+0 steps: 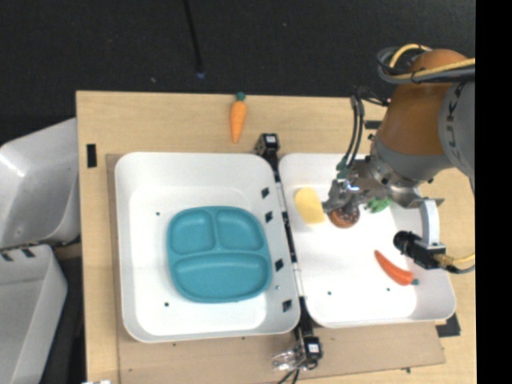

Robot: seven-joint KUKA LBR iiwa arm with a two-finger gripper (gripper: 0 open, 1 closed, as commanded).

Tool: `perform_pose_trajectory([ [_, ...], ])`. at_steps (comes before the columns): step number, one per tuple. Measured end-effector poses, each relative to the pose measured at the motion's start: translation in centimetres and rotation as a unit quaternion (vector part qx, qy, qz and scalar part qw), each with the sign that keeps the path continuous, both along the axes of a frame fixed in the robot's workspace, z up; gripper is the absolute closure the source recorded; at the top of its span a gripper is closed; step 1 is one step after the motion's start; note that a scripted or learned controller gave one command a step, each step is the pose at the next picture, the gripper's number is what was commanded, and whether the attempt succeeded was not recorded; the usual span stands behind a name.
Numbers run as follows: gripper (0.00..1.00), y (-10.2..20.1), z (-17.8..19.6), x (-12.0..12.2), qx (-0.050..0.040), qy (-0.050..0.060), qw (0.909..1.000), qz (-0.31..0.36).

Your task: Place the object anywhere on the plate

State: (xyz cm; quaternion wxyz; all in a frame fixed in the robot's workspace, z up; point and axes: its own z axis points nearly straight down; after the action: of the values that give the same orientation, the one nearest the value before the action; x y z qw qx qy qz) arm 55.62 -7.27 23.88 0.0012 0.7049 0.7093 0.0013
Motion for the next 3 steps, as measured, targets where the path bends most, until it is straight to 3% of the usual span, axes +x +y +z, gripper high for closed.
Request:
perform_pose_trajectory([
  [3,1.00,12.3,1.0,7.0,0.0002,0.001,1.0000,0.000],
])
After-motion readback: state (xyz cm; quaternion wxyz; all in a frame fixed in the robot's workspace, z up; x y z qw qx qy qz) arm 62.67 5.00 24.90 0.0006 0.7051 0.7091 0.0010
